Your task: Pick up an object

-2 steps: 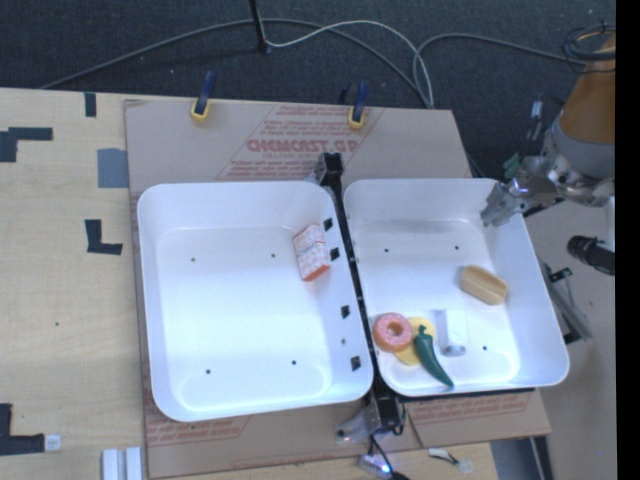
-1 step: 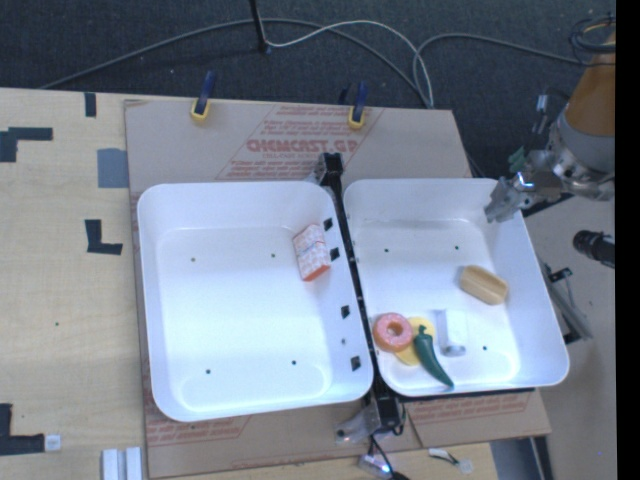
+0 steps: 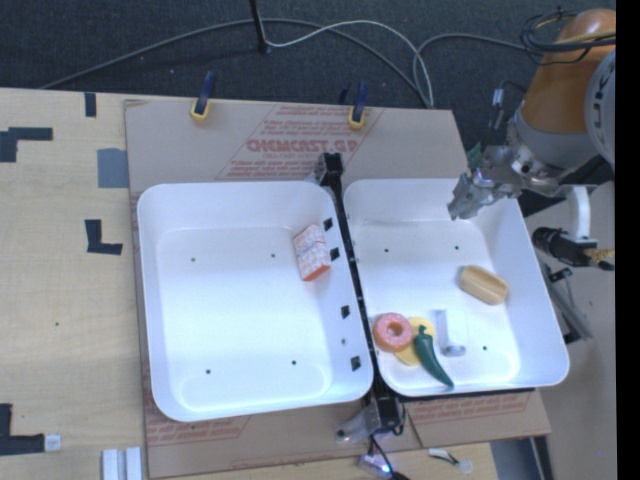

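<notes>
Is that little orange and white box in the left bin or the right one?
In the left white bin. The small orange and white box lies on its floor near the right wall, beside the divider.

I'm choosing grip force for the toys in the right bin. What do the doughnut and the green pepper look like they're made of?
Doughnut: likely moulded plastic or rubber; its pink icing is a flat, even colour with a slight sheen. Green pepper: probably smooth plastic, uniform glossy green, curved and tapering to a point. Whether either is hard or soft cannot be told from this view.
</notes>
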{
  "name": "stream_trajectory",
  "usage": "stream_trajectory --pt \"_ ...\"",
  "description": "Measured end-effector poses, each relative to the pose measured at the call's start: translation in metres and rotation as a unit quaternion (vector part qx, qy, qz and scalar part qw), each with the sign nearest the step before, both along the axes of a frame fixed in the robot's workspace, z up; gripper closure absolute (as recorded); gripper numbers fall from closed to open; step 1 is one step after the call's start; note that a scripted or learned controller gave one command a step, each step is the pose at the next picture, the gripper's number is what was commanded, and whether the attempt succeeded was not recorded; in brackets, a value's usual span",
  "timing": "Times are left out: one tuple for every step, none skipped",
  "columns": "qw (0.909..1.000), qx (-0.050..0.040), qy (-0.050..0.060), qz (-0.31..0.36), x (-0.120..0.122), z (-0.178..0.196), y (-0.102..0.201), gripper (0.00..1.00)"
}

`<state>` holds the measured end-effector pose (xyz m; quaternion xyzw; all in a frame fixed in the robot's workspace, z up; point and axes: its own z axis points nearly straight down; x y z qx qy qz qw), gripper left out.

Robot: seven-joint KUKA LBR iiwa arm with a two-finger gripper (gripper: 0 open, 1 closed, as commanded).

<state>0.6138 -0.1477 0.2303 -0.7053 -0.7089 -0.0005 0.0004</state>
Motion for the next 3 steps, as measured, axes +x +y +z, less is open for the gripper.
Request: stream_trajectory --pt "1.0 0.0001 0.0 0.0 0.018 0.001 0.061 1.0" --pt "1.0 -0.0002 0.001 0.0 0.032 -0.003 0.103 1.0" --pt "1.0 -0.0004 0.001 0.0 0.042 -0.013 0.156 1.0"
